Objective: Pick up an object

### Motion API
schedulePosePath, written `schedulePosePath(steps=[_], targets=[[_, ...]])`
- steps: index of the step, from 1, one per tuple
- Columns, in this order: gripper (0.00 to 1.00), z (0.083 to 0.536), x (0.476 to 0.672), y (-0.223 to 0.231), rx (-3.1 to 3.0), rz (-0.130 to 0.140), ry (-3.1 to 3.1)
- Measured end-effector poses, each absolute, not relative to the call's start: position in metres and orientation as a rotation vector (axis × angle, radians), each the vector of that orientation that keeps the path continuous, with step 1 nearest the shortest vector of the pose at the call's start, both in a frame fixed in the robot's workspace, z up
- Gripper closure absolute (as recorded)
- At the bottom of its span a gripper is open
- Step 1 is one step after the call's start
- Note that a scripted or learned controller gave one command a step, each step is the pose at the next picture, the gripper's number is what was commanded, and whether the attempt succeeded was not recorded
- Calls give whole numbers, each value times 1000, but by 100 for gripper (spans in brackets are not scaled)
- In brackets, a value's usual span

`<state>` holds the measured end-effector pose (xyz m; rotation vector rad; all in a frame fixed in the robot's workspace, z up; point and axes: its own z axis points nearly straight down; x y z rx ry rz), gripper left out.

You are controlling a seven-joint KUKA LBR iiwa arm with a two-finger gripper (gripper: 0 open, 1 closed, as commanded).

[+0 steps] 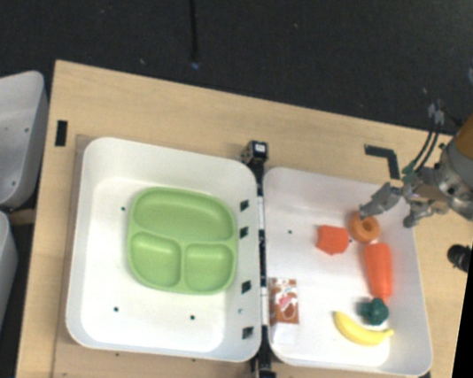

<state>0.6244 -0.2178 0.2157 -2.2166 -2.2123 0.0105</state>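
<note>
1. Bench (168, 114) — pale wooden top, bearing two shallow white bins side by side.
2. Left bin (90, 312) — holds one light green moulded plastic tray with three compartments (181, 239), lying flat near the middle.
3. Right bin (300, 347) — holds all the loose goods, listed below.
4. Small orange ring-shaped toy, doughnut-like (363, 226) — upper part of the right bin, lying just below the gripper's fingers; the likeliest target of the pick.
5. Small red-orange block (332, 239) — just beside the ring, on its left.
6. Orange toy carrot with dark green top (378, 268) — lying lengthwise below the ring, close to it; the green end points toward the banana.
7. Yellow toy banana (360, 330) — lower right of the bin, touching the carrot's green top.
8. Small printed packet, red and white (285, 301) — against the bin's left wall.
9. Gripper (400, 205) — fingers spread wide, nothing between them, poised above the ring's far side.
10. Handling note — the ring is crowded by block and carrot; a clean pick would seem to need the spread fingers centred over the ring, one finger set into the gap on the block's side, descending straight before closing. An off-centre close would likely nudge the ring aside or catch the carrot's end.
</note>
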Motion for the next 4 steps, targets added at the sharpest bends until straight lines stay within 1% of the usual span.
schedulePosePath(steps=[1,2,3,4], targets=[[0,224,627,-217,-2222,-2,-2223],[0,170,633,-211,-2217,4,-2225],[0,116,629,-222,-2223,3,-2221],[0,108,633,-224,-2228,-8,-2228]])
